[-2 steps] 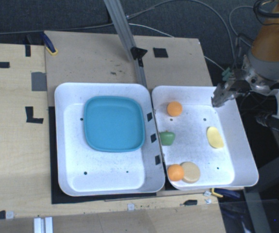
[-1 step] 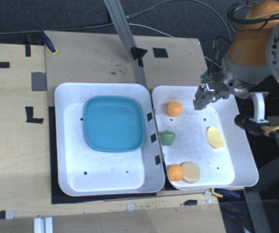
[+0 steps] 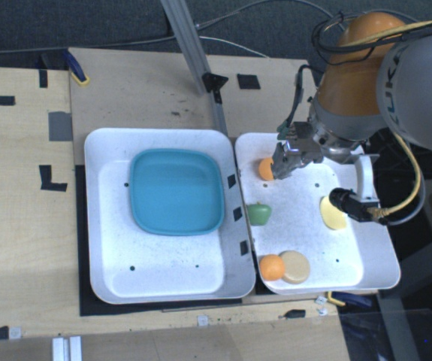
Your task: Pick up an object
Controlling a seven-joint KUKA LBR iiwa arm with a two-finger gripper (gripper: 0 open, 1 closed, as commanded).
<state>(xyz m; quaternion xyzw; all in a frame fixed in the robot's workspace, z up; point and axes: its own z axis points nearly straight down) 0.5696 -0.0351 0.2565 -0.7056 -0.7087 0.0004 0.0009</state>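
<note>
My gripper (image 3: pixel 282 168) hangs low over the far left part of the right bin (image 3: pixel 366 265), right beside a small orange ball (image 3: pixel 265 169) that touches or lies just left of its fingers. Whether the ball sits between the fingers is hidden. A green object (image 3: pixel 259 214) lies near the bin's left wall. A second orange ball (image 3: pixel 272 268) and a round beige piece (image 3: pixel 294 267) sit together at the bin's near edge. A yellow object (image 3: pixel 333 213) lies toward the right, partly behind a black fitting on the arm.
The left bin (image 3: pixel 103 201) holds a blue square plate (image 3: pixel 176 191). A grey metal pole (image 3: pixel 193 47) slants across the bench behind the bins. Cables hang by the arm at the right.
</note>
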